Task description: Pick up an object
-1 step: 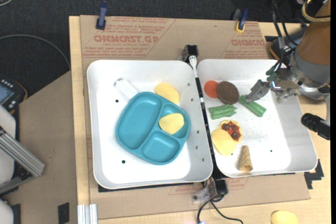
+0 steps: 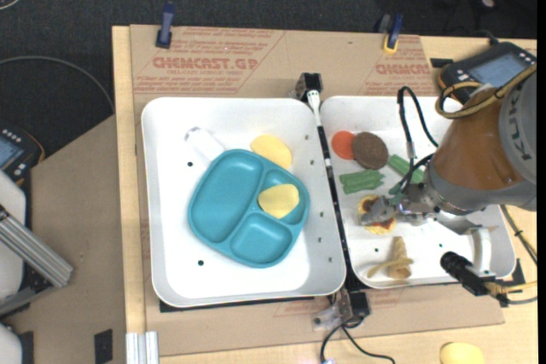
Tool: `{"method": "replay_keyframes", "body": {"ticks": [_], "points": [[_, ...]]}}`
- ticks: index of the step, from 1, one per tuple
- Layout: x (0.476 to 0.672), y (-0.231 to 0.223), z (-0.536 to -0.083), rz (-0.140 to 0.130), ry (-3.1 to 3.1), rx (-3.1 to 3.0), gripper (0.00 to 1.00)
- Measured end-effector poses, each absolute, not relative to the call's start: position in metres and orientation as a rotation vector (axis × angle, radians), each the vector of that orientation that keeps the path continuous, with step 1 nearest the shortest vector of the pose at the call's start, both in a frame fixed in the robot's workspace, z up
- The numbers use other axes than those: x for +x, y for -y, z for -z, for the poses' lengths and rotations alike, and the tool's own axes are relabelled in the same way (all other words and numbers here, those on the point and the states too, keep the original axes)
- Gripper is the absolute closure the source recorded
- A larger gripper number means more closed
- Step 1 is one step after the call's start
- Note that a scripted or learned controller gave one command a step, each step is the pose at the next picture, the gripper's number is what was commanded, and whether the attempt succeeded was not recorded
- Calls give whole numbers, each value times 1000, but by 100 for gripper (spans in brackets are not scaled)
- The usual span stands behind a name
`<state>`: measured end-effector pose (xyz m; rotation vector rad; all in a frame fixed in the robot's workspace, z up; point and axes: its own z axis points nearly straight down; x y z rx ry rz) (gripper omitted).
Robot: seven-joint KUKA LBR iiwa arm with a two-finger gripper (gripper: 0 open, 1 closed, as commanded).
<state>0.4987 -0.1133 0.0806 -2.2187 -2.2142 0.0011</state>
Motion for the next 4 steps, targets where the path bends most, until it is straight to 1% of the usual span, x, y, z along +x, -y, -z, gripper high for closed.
{"method": "replay_keyframes", "body": {"ticks": [1, 2, 3, 4], "points": [[482, 39, -288, 23, 2238, -2221, 0], [479, -44, -253, -2, 2227, -2207, 0], [480, -39, -265, 1, 2222, -2221, 100], [481, -18, -414, 24, 2231, -2231, 100]]}}
